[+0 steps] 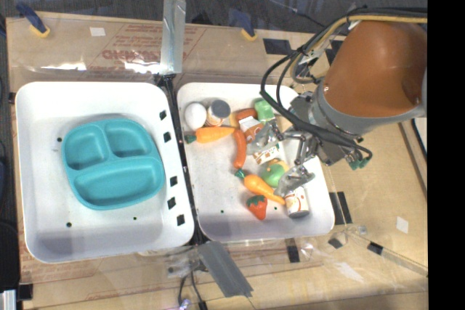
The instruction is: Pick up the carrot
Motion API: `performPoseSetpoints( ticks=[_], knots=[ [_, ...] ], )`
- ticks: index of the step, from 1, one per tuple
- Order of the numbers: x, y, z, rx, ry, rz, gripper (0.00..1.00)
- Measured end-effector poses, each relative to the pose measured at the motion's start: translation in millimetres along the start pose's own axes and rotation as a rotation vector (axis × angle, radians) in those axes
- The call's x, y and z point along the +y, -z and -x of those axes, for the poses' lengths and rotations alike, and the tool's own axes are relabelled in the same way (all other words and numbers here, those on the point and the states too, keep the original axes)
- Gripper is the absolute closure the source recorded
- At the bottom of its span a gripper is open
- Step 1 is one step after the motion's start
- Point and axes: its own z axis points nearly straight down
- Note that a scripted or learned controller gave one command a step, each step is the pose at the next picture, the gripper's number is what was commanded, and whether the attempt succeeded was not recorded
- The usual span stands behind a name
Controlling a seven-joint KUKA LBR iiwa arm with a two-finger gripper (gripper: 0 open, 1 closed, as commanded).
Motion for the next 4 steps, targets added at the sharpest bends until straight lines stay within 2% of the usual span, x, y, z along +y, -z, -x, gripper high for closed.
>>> performPoseSetpoints(
  ticks=[1, 2, 3, 4],
  knots=[
    [-14, -92, 11, 0.006, 0.040, 0.006, 0.00],
    [-18, -195, -1, -0.001, 0.136, 0.001, 0.00],
    [-5, -197, -5, 0.003, 0.145, 0.005, 0.00],
    [-29, -195, 86, -0.002, -0.386, 0.000, 0.00]
  ],
)
